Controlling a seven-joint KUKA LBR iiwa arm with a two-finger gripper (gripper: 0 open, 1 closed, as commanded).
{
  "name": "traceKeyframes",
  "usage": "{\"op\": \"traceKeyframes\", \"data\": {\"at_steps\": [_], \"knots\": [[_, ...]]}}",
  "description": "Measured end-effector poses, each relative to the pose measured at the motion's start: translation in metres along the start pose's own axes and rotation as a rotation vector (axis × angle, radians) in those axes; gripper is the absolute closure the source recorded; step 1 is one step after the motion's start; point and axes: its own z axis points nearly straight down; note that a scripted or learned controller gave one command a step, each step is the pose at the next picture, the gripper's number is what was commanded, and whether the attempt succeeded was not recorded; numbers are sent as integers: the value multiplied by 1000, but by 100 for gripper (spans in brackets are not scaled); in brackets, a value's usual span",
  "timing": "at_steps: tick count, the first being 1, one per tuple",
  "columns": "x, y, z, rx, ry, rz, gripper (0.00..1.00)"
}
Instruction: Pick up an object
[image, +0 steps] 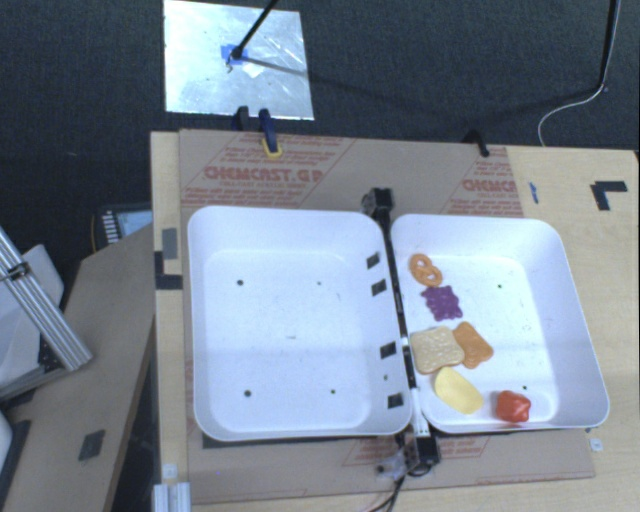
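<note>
Right shallow white plastic bin (560, 300), contents, all grouped along its left side near the divider:
- Orange pretzel-shaped toy (425, 269), uppermost of the group, lying flat.
- Purple knobbly toy piece (441, 301), just below the pretzel.
- Tan square slice resembling toast (437, 349), below the purple piece, close to the bin's left wall.
- Orange oblong toy piece (474, 344), touching the toast slice on its right edge.
- Pale yellow oval toy piece (458, 391), just below the toast slice.
- Red rounded toy piece (512, 406), at the bin's near wall, to the right of the yellow oval and slightly apart from it.

The tightly packed toast, orange oblong and yellow oval crowd one another; pretzel and red piece lie freer.

Left shallow white plastic bin (290, 320): bare floor with small dark dots.

Black clips (385, 320) run along the seam between the bins.

Brown cardboard sheet with red lettering (330, 160) lies beneath both bins on the light wooden tabletop (110, 380).

Silvery reflective square panel (238, 58) on the dark carpet beyond the tabletop.

End effector: state cannot be told.
</note>
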Motion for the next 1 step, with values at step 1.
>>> {"op": "traceKeyframes", "data": {"at_steps": [1], "knots": [[48,-1,110,16,8,-1,100]]}}
